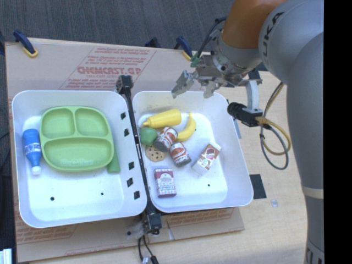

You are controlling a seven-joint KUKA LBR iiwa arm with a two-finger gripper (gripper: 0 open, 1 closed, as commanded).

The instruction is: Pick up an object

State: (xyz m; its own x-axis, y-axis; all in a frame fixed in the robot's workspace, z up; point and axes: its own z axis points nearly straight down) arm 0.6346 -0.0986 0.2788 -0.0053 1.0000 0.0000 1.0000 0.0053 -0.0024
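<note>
Right bin (237, 169), contents clustered left of centre: yellow mustard bottle (163, 118) lying on its side at the far end; banana (188, 129) just right of it; green ball (148, 135) by the left wall; two small cans (174, 145) touching, between ball and banana; cookie (156, 154) just nearer than the ball; white-and-red carton (206, 158) to the right, tilted; red box (165, 182) nearest, lying flat.

Gripper (194, 87): above the bin's far rim, fingers spread, nothing between them, apart from all items.

Left bin (22, 202): green divided tray (77, 138); blue bottle (31, 149) left of it, near the left wall.
</note>
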